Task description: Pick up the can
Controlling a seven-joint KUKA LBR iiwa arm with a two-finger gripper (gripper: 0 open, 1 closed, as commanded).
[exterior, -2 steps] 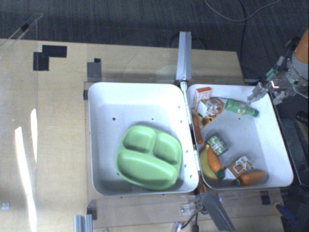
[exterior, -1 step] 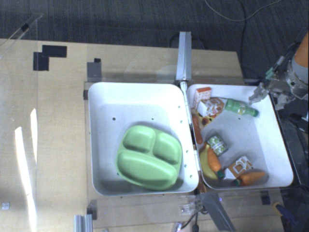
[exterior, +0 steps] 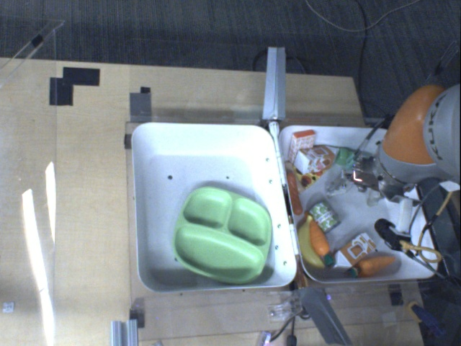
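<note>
Right bin (exterior: 425, 271) crowded: can (exterior: 324, 215) lies against banana (exterior: 310, 241) and carrot (exterior: 320, 241), near the gripper (exterior: 344, 181), whose fingers' state cannot be told

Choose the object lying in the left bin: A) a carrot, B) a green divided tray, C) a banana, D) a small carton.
B: the green divided tray lies in the left bin, while the food items crowd the right bin.
</note>
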